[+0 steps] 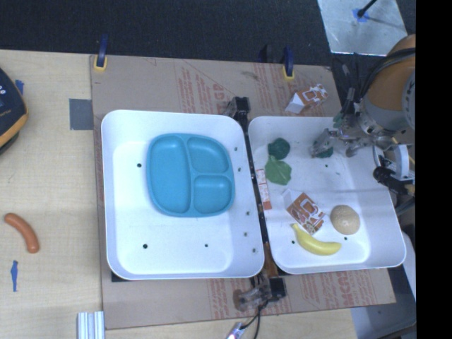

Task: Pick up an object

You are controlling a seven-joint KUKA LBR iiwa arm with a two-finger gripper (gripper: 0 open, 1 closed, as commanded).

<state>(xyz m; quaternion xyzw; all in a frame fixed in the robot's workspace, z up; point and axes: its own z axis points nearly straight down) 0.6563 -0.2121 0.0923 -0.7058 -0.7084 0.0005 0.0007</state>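
Two shallow white bins sit side by side on a cardboard sheet (212, 83) clamped to the bench. The left bin (127, 253) holds a blue divided plate (189, 174), lying flat toward its far half. The right bin (381, 249) holds several objects: a dark green round piece (279, 147) near its far left corner, a lighter green leafy piece (278, 170) just nearer and touching or almost touching it, a brown-and-white snack packet (305, 212) toward the middle, a tan round bread roll (345, 219) to the right of the packet, and a yellow banana (315, 243) lying along the near side, just below the packet and the roll. The grey arm with its orange band (390, 80) reaches in from the right, and the gripper (330, 145) hangs low over the far right part of the right bin, well apart from the roll and banana. A small dark green bit shows at its tip, but whether the pincer is apart or together cannot be told. Another snack packet (307, 99) lies on the cardboard beyond the right bin. A sausage (22, 232) lies on the bench far to the left.
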